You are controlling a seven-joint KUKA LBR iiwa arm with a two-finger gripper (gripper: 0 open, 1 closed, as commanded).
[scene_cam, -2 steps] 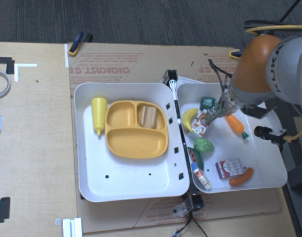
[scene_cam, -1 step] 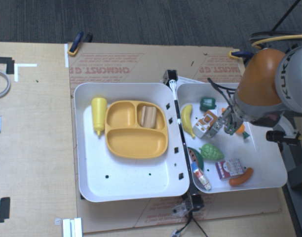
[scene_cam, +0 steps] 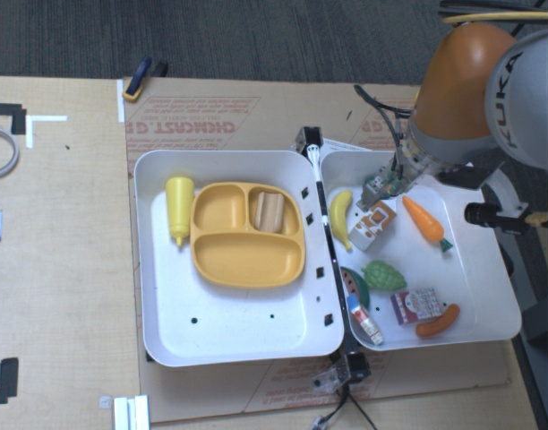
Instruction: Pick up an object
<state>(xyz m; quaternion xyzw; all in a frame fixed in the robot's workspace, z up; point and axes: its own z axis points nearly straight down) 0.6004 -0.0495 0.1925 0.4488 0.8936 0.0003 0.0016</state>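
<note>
My gripper [scene_cam: 380, 189] hangs over the back of the right bin [scene_cam: 489, 267], under the arm's orange band. Directly in front of it lies a small orange and white carton [scene_cam: 373, 224], touching or nearly touching the gripper's tip. A banana [scene_cam: 341, 217] lies to the left of the carton, along the bin's left wall. To the carton's right rests a carrot [scene_cam: 425, 221]. Nearer the front are a green vegetable [scene_cam: 383, 276], a red and white packet [scene_cam: 415, 305], a sausage [scene_cam: 437, 322] and a tube [scene_cam: 359, 308].
The left bin [scene_cam: 166, 321] holds a yellow divided tray [scene_cam: 247, 258] with a tan block [scene_cam: 269, 211] in one compartment, and a yellow bottle [scene_cam: 178, 207] beside the tray. The arm's grey body [scene_cam: 525, 88] looms over the right bin's back right corner.
</note>
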